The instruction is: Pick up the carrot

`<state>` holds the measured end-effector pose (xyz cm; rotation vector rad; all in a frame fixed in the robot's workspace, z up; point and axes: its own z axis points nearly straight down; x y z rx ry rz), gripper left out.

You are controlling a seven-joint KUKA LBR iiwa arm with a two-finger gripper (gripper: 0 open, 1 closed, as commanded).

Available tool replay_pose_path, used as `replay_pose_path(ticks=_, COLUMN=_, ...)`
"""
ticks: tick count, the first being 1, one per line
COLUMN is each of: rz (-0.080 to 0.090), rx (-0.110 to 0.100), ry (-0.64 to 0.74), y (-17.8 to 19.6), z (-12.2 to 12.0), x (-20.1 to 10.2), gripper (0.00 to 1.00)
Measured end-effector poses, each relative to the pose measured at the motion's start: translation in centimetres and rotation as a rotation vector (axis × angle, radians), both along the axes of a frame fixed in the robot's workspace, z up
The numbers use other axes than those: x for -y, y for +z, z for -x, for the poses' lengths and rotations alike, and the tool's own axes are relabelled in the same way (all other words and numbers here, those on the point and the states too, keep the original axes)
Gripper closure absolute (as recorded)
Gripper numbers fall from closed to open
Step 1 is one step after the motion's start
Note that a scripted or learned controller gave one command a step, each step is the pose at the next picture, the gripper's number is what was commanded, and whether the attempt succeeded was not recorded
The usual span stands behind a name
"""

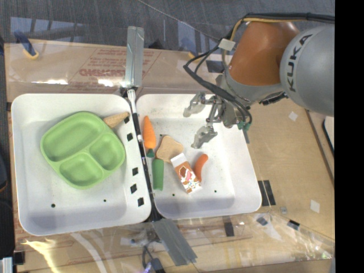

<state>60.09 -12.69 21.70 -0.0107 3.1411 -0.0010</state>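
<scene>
- The carrot [149, 132] is not yet picked up: it lies in the right bin [239, 195], close against the left wall, its orange body running down toward the green stalk end.
- My claw [206, 131] hangs over the upper middle of that same bin, to the right of the carrot and apart from it. It holds nothing.
- The metal parts below my wrist are tangled in the view, and I cannot tell whether the claw is spread or closed.
- So the whole job is left, as I judge it: move left over the carrot, come down, grip, lift.
- My arm comes in from the right, the orange band [261, 50] above the wrist sitting high over the bin's upper right corner, with cables looping beside it. The wrist points downward and a little to the left.
- Other things crowd the bin: a slice of bread [169, 148] just right of the carrot, a green cucumber [157, 174] below it, a small carton [187, 175], and a small orange piece [201, 162] touching the carton.
- That orange piece lies nearer my claw than the carrot, so I could mistake it for my target.
- The left bin [34, 209] holds a green divided plate [83, 149], with a tan cone-shaped thing [116, 119] at its upper right edge.
</scene>
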Motion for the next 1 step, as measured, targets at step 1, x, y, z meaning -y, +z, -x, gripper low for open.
replay_pose_path(ticks=1, rz=-0.003, rx=0.003, ry=0.040, y=-12.40, z=-4.95, x=-3.90, gripper=0.00)
